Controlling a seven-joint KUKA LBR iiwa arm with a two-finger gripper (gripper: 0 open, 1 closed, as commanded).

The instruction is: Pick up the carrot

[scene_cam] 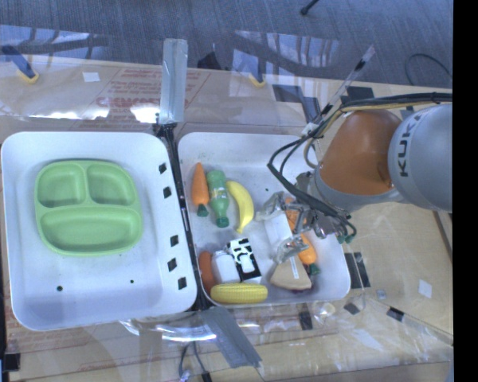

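Note:
An orange carrot (199, 188) lies along the left wall of the right bin (223, 143), beside a green bottle (217, 197). A second, smaller carrot (307, 253) with a green top lies near the bin's right side. My gripper (285, 228) is low inside the right bin, directly left of that smaller carrot and touching or almost touching it. The grey arm and its orange band (357, 156) come in from the right over the bin's edge. The wrist and cables hide part of what lies under the gripper.
Also in the right bin are a banana (241, 204), a corn cob (239, 294), a white-and-black item (240, 257), a sandwich slice (291, 277) and a reddish piece (206, 267). The left bin (16, 237) holds a green divided plate (88, 207).

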